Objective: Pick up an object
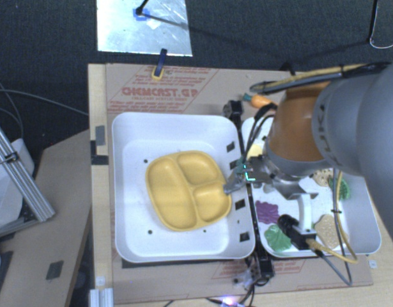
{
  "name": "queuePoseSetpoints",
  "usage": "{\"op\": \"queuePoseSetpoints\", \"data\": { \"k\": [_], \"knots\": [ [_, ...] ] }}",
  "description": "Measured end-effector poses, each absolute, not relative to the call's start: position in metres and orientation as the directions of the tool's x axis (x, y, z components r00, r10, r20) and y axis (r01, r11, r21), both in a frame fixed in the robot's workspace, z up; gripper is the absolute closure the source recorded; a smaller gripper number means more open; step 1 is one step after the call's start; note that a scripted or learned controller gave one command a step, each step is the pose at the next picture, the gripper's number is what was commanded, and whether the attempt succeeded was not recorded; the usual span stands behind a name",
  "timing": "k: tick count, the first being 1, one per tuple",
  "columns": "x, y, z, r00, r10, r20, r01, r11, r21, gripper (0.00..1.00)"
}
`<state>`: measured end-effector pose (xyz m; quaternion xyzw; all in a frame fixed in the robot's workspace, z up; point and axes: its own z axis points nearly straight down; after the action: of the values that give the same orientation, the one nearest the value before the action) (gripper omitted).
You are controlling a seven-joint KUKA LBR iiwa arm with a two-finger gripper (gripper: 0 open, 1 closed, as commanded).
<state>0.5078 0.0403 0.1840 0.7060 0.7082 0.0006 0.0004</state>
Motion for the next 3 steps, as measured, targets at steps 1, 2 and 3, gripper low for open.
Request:
{"op": "queuePoseSetpoints", "data": {
  "k": [1,2,3],
  "knots": [
    [0.487,0.116,0.281,-0.014,1.0,0.006,1.0,0.014,0.01,0.0],
    [0.488,0.111,0.286,-0.011,1.0,0.001,1.0,0.011,0.004,1.0],
    [0.488,0.157,0.408,-0.01,1.0,0.007,1.0,0.01,0.015,1.0]
  ]
}}
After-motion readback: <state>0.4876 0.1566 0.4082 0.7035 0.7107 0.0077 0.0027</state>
